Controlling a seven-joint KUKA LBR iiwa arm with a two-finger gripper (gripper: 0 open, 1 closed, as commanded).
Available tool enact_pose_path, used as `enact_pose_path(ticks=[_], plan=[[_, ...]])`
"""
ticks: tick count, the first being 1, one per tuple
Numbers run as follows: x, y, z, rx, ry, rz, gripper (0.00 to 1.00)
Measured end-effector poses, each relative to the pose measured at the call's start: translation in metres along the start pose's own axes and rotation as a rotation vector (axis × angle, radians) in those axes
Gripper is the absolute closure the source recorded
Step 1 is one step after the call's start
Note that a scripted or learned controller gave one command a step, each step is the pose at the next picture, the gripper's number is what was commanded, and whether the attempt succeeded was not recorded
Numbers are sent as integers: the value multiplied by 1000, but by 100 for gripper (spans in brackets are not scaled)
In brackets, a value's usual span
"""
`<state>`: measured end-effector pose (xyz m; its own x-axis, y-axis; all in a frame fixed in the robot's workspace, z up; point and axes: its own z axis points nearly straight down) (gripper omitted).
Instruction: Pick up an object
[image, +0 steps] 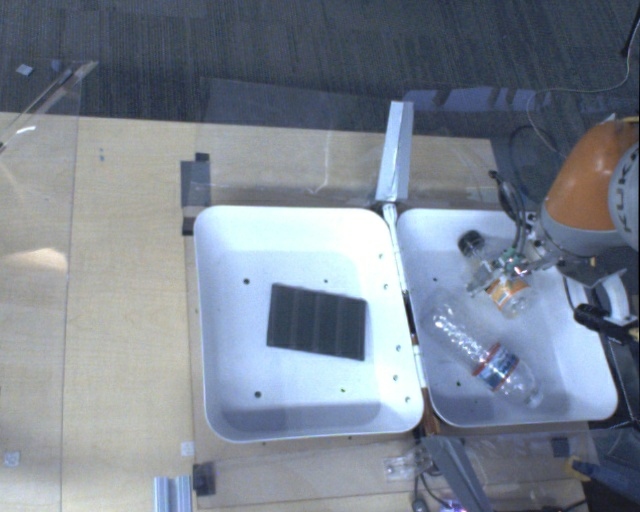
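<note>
My gripper (501, 268) reaches in from the right and hangs low over the upper middle of the right bin (575, 365). A small amber object (512, 293) with a clear top lies right under its tip; I cannot tell whether they touch. A crushed clear plastic bottle (487, 354) with a red and blue label lies diagonally on the bin floor below the gripper. A small black round piece (470, 242) sits just left of the gripper. In the left bin (212, 330) a dark ribbed rectangular pad (317, 321) lies flat.
The arm's orange band and grey wrist (600, 195) hang over the right bin's upper right corner. A metal divider post (394, 160) rises between the bins at the back. Cables (520, 150) run behind the right bin.
</note>
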<state>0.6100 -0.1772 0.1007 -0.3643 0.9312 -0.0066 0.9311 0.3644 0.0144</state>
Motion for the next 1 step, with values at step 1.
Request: enact_pose_path(ticks=[1], plan=[[26,64,-89,7,3,60,100]])
